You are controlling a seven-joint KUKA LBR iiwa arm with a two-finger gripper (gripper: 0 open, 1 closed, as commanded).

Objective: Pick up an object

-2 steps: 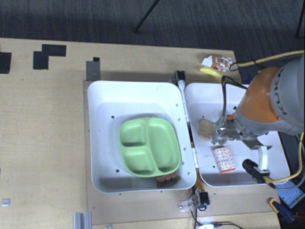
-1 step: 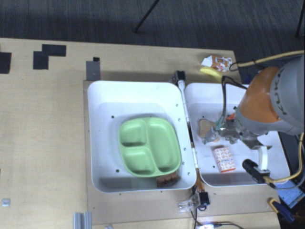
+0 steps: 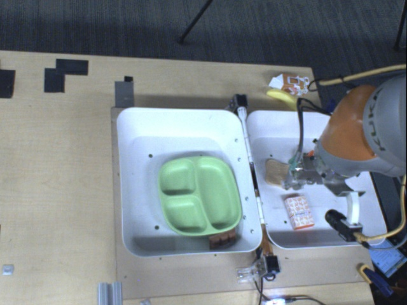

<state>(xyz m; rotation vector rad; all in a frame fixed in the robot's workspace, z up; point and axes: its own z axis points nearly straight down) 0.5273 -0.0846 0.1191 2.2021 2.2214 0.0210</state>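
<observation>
In the right bin (image 3: 356,230), a tan brush-like object (image 3: 273,170) lies near the left wall. A small red-and-white patterned box (image 3: 299,211) lies closer to the front. My gripper (image 3: 294,175) hangs low over the right bin, right beside the tan object's right end and just behind the box. In the left bin (image 3: 137,170) sits a green divided plate (image 3: 198,194). A brown object (image 3: 222,238) pokes out from under the plate's front edge.
The arm's grey and orange body (image 3: 356,135) covers the right bin's back right part. On the bench behind that bin lie a yellow object (image 3: 280,95) and a small printed packet (image 3: 291,82). A raised divider (image 3: 251,170) separates the two bins.
</observation>
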